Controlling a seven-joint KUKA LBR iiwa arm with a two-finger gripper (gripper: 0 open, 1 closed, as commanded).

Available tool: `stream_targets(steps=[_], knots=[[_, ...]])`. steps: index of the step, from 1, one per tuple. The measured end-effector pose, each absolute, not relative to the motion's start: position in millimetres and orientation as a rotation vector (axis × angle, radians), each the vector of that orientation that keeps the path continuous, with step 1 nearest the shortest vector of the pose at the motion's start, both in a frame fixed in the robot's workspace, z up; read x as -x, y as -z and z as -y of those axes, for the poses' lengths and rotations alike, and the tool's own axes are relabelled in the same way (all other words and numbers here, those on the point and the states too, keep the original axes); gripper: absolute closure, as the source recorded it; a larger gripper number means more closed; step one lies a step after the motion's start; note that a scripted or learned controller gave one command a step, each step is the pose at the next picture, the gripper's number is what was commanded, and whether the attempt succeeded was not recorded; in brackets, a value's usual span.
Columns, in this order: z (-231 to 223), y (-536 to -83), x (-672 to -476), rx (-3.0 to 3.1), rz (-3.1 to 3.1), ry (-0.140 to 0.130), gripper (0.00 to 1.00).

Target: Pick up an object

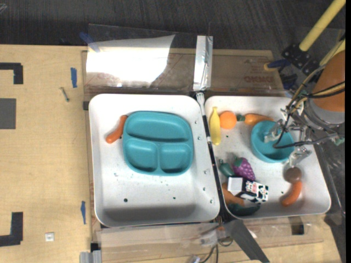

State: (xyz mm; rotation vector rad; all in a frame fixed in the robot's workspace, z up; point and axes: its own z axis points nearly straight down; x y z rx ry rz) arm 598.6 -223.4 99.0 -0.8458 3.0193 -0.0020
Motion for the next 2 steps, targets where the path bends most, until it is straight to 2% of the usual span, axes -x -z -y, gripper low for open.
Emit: stream_targets(steps=[1, 2], knots=[[186.7, -94.2, -603.1, 0.931, -2.997, 0.011, 0.0], [186.0, -93.9, -605.4, 1.036, -2.966, 0.011, 0.0]])
